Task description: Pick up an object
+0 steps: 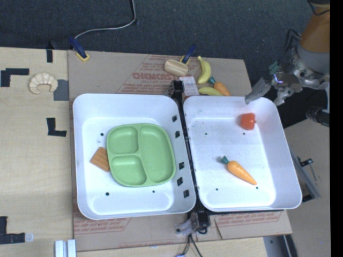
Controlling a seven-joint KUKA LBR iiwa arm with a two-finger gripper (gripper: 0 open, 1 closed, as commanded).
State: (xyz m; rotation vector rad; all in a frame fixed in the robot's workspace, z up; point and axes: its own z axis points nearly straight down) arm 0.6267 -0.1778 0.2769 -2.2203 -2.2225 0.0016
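The right bin (268, 197) holds a small red tomato (247, 121) near its far edge and an orange carrot (239, 169) with a green top near the middle. My gripper (265, 98) hangs over the far right corner of that bin, just up and right of the tomato. Its two grey fingers (256, 91) stand apart with nothing between them. In the left bin (86, 197) lies a green divided plate (141, 154), with a tan cracker-like piece (100, 158) tucked at its left side.
Behind the bins on the cardboard lie a bread roll (175, 66), a banana (204, 70), a second carrot (220, 87) and a small box (187, 84). A croissant (43, 82) sits on the bench at far left. A blue clamp (79, 50) grips the cardboard edge.
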